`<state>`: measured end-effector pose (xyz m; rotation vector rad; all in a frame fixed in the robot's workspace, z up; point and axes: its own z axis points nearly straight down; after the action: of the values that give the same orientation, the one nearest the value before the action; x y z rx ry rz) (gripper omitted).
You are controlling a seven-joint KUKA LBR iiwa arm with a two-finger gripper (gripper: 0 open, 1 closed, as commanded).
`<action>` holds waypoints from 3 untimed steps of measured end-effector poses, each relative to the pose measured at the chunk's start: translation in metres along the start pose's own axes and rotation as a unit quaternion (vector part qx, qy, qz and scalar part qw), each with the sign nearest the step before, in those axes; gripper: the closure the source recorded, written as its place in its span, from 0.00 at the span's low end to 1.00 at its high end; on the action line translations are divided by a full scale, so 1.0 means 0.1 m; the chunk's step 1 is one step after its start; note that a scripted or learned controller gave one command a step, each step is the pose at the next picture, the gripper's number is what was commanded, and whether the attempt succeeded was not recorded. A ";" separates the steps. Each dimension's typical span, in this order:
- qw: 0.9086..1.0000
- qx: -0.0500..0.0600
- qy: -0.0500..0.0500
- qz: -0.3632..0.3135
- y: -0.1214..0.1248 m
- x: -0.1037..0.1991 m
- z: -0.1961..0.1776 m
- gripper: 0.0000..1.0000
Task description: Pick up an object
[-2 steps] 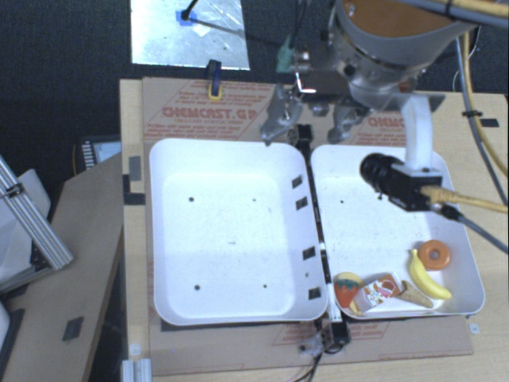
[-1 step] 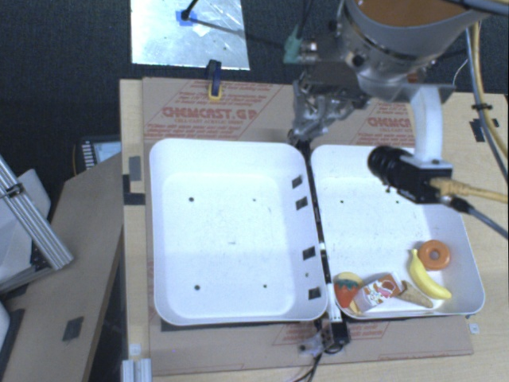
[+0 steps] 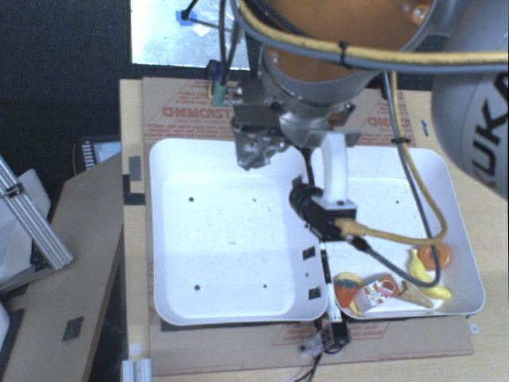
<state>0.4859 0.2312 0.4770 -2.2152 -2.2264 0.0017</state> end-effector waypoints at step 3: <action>1.000 -0.002 -0.001 0.006 0.00 -1.44 -0.59 1.00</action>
<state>0.4869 0.0872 0.5355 -2.2322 -2.2152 -0.0019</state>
